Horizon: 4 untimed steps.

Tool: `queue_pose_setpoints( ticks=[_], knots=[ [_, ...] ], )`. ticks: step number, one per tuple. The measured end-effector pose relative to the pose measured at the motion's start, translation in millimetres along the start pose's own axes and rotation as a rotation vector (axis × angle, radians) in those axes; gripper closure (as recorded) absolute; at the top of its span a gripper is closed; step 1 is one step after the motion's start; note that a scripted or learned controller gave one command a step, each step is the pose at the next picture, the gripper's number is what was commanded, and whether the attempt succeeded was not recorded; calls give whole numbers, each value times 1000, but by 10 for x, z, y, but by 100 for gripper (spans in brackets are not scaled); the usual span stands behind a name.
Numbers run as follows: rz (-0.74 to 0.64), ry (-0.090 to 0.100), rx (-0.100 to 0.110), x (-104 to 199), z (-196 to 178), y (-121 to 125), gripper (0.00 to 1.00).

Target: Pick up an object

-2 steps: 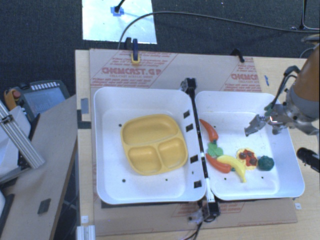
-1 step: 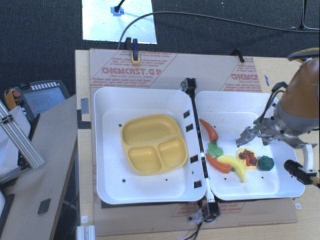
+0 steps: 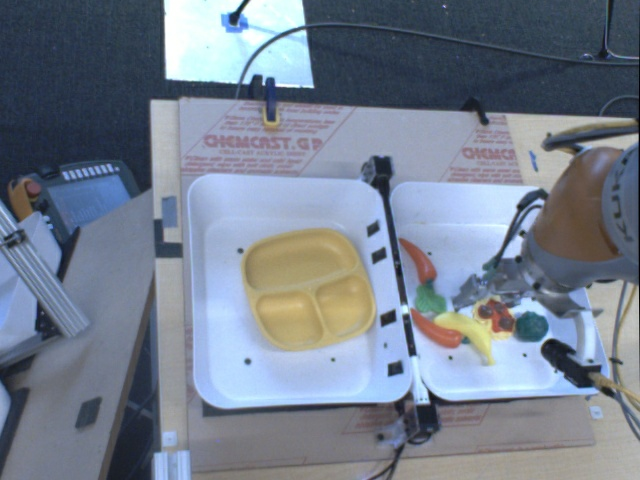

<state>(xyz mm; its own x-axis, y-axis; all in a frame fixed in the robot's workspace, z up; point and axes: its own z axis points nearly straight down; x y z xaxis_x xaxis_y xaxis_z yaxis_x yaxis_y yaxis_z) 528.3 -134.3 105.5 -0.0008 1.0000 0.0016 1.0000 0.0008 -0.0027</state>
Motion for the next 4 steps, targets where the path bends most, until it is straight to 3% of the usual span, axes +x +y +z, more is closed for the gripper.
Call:
queue_pose_setpoints(
  ticks=[1,4],
  knots=[
    [0,-2,-6,-12,-138,19,100],
    [-3,-4,-10,-156,-1521,68,100]
  ],
)
